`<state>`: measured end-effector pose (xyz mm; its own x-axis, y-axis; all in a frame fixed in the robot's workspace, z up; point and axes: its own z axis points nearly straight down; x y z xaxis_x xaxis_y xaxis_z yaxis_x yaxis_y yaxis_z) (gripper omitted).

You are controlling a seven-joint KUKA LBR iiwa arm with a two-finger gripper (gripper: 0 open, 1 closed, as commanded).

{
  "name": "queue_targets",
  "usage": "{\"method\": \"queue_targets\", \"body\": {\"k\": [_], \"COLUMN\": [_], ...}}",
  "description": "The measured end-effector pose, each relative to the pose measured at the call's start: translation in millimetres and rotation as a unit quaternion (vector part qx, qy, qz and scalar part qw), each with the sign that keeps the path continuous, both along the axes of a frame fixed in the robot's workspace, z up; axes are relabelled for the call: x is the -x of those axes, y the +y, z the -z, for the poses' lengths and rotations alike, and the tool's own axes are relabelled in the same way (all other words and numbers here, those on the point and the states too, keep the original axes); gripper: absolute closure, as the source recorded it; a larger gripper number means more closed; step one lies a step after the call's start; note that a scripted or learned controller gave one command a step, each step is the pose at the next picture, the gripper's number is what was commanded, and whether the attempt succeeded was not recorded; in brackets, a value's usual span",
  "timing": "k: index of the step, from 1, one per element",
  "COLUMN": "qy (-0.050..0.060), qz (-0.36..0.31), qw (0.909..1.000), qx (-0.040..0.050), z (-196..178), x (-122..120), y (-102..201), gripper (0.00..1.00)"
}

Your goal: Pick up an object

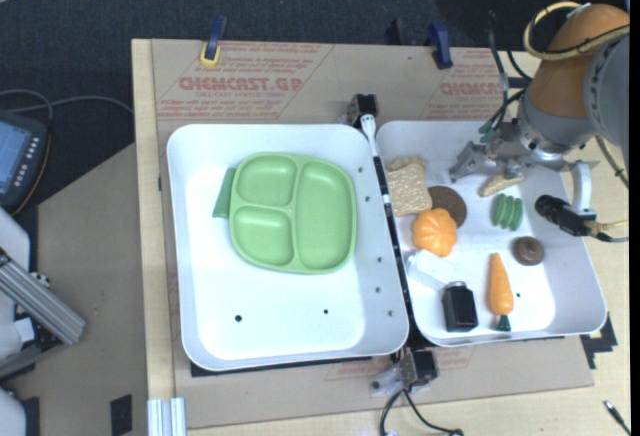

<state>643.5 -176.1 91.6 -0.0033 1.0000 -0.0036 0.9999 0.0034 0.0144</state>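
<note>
The right bin point(575, 296) carries every loose item; the left bin point(200, 254) carries a green divided plate point(295, 212). Both stand on the desk point(300, 84).

Items in the right bin, near edge to far edge:
- Black block point(459, 307), at the front edge, left of centre.
- Carrot point(500, 286), just beside the block, long axis running front to back, green tip toward the front edge.
- Small brown ball point(527, 250), behind and right of the carrot.
- Orange pumpkin-shaped item point(435, 231), against the bin's left wall.
- Green pod-like item point(507, 212), mid-bin, long axis front to back.
- Dark brown disc point(449, 203), behind the pumpkin-shaped item and touching it.
- Cracker-like square point(408, 186), at the far left.
- Pale elongated item point(500, 184), lying slantwise right under the jaws.

The jaws point(490, 162) hang over the far part of the right bin, with metal fingers splayed apart. No object is visible between them; judge them released and empty.

Governing relation: the pale elongated item lies just in front of and beneath the jaws, nearer than any other candidate, with the green pod-like item next. A short descent toward the front appears sufficient. Its slanted axis would probably need the fingers to close across it.
</note>
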Motion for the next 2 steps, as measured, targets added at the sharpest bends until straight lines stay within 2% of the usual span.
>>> {"method": "queue_targets", "body": {"k": [1,2], "qy": [-0.003,0.003], "qz": [0.0,0.001], "qw": [1.0,1.0], "qx": [0.0016,-0.0004], "z": [-12,-76], "x": [-1,-5], "y": [-1,2], "gripper": [1.0,1.0]}}
